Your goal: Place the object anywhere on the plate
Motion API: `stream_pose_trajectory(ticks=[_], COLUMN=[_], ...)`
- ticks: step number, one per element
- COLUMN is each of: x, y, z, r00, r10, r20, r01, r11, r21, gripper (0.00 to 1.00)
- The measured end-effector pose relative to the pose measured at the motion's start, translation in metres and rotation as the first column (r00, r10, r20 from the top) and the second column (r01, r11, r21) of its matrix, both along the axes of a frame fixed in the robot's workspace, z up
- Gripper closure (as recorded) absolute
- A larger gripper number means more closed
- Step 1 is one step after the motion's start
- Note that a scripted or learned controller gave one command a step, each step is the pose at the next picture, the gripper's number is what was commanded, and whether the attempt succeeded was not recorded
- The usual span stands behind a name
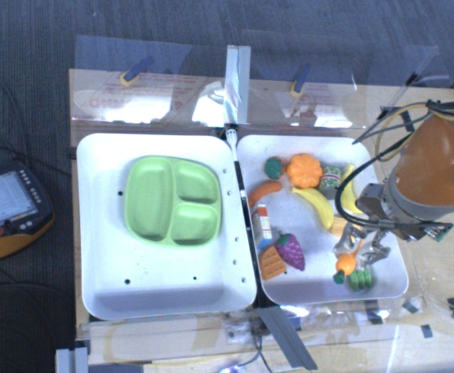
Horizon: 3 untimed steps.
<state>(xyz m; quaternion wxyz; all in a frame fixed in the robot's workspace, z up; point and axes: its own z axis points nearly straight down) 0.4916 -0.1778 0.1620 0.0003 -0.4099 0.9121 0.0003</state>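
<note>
On the worktop (48,301), two shallow white bins are seen side by side. In the left bin (103,286), a green plate (172,200) with three compartments is set near the middle. The right bin (390,282) is crowded with toy food: an orange pumpkin (305,170), a banana (319,205), a purple grape bunch (291,250), a carrot (264,190) and a small white bottle (263,223). The pincer (357,249) is lowered over the right bin's near right corner, directly above a small orange and green piece (350,270). Whether that piece is pinched cannot be told, and the pincer's spread cannot be told either. The grey arm with its orange band (433,162) is seen reaching in from the right.
</note>
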Motion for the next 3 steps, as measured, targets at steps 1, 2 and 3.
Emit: stream_pose_trajectory(ticks=[1,2,3], x=[0.013,0.061,0.08], y=[0.077,0.172,0.17], z=[-0.043,0.041,0.111], r00=[1.0,0.996,0.932], r10=[-0.013,0.087,0.361], r20=[-0.004,0.01,0.005], r01=[0.013,-0.087,-0.361], r11=[1.0,0.996,0.932], r21=[0.004,0.003,0.001], gripper=[1.0,1.0,1.0])
